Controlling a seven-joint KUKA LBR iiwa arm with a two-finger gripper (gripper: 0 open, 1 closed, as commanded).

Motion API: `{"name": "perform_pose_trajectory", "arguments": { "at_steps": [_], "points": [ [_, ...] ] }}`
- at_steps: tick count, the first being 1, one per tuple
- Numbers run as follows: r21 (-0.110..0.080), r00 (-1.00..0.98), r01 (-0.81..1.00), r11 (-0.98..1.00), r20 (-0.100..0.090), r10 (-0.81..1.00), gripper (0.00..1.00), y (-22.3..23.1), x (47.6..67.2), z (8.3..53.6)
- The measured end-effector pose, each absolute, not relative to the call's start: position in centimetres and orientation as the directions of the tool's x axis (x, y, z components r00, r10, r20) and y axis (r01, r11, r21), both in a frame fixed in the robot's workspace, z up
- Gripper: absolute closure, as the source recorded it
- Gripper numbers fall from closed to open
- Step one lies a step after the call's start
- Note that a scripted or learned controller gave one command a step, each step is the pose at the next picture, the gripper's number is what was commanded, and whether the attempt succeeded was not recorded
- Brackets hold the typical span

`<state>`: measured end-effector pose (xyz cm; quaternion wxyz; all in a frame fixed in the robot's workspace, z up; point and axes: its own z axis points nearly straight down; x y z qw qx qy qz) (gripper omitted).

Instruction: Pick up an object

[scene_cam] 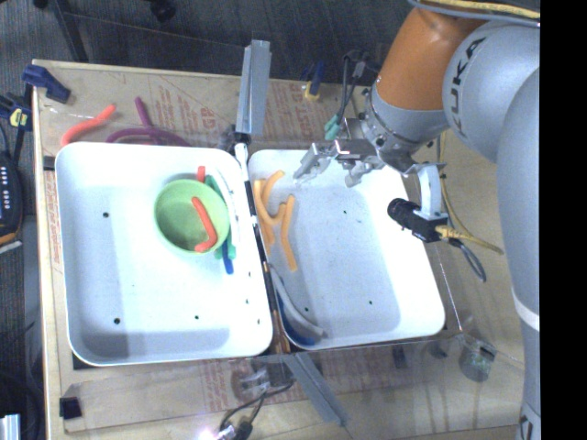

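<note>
The two metal fingers (316,161) of the gripper (332,165) stood spread apart with nothing between them, positioned over the far edge of the right shallow white plastic bin (404,282), near its far left corner. The gripper hung from the grey arm (477,71), whose orange band sat directly above the wrist, the arm entering from the right side of the camera view. Just below and to the left of the fingers, two long orange curved strips (278,218) lay inside the right bin against its left wall, side by side and close to touching, apart from the fingertips. A dark blue-grey flat piece (298,324) rested in the near left corner of the same bin. In the left shallow white plastic bin (101,273), a round green plastic bowl (188,216) sat toward the right wall, with a red-orange curved strip (204,220) lying across its inside. A green and blue stick-shaped object (226,246) lay between the bowl and the bin's right wall, touching the bowl's rim. Both bins rested on the wooden bench (165,99).
</note>
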<state>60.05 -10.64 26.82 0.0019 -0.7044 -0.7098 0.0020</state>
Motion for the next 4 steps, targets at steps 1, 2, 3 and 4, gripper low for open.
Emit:
{"name": "perform_pose_trajectory", "arguments": {
  "at_steps": [1,2,3,4],
  "points": [
    [-0.007,-0.042,0.999,0.042,-0.001,0.999,0.0,-10.4,63.5,18.6],
    [0.008,-0.136,0.991,0.136,-0.004,0.991,0.0,-12.5,63.1,9.6],
    [0.008,-0.143,0.99,0.143,-0.007,0.99,1.0,-12.5,63.2,10.7],
    [0.0,-0.285,0.958,0.285,0.0,0.958,1.0,-4.0,65.7,20.5]
  ]
}}
